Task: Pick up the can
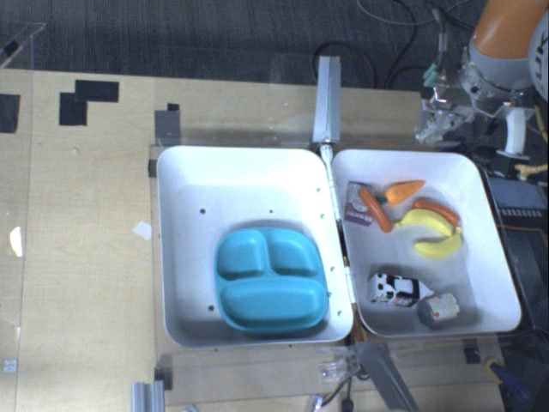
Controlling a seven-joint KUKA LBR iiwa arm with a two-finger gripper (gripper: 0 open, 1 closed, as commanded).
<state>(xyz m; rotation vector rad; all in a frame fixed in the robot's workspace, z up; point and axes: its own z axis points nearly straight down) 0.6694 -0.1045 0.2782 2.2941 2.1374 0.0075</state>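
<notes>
The can (438,309) is small and grey and lies on its side near the front right corner of the right bin (489,221). It touches or nearly touches a black-and-white cow-patterned object (393,289) on its left. My gripper (436,117) hangs past the back edge of the right bin, far from the can, with the grey arm and its orange band (512,11) above it at the top right. Nothing shows in the gripper.
The right bin also holds a yellow banana (436,233), an orange carrot (403,191), two reddish sausages (376,209) and a purple packet (357,204). A blue divided plate (270,279) lies in the left bin (184,230). Cables run behind the bins.
</notes>
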